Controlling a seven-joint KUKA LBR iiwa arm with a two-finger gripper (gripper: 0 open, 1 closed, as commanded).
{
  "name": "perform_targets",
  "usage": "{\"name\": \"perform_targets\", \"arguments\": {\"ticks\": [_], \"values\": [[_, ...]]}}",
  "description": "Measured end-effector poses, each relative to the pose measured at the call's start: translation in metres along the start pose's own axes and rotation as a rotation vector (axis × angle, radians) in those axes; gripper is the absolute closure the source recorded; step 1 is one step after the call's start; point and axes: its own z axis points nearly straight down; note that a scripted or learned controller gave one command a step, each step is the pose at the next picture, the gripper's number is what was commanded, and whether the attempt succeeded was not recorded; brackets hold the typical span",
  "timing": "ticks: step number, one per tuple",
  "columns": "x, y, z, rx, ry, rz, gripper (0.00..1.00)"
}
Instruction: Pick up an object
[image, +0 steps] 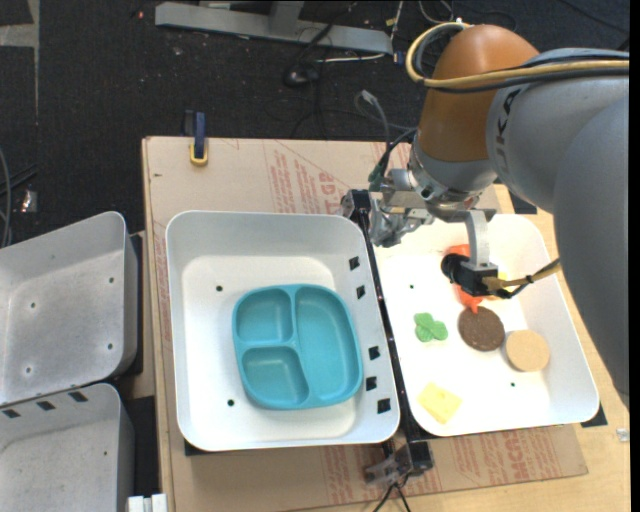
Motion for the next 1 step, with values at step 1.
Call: {"name": "perform_targets", "arguments": {"ticks": [1], "values": [[0.0489,0.0031,0.0063,0.0,-0.001,0.001,1.0]]}}
